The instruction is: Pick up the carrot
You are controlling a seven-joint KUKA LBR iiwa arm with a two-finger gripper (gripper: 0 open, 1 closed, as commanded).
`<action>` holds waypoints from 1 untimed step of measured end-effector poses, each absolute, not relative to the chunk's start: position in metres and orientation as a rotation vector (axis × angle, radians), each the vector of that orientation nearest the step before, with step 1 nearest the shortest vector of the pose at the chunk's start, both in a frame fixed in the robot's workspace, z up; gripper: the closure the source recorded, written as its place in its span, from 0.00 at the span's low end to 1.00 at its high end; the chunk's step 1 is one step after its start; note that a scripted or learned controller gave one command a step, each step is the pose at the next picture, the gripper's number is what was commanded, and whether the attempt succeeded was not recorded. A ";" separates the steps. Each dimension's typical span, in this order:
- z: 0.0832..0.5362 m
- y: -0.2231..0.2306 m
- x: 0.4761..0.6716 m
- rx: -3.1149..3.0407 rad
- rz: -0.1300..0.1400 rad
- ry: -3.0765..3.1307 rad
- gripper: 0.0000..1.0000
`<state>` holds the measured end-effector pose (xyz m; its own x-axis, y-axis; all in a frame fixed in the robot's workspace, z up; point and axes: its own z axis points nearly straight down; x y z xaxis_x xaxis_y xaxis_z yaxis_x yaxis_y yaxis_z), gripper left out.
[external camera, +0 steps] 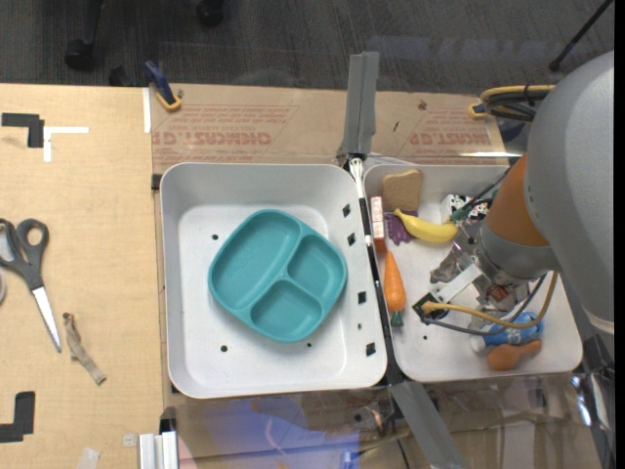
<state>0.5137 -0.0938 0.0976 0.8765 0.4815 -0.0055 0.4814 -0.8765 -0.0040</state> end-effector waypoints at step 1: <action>0.119 -0.158 0.495 -3.096 0.000 -0.522 0.00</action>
<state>0.4947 -0.1584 0.1187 0.9446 0.3281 0.0002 0.3281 -0.9446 -0.0016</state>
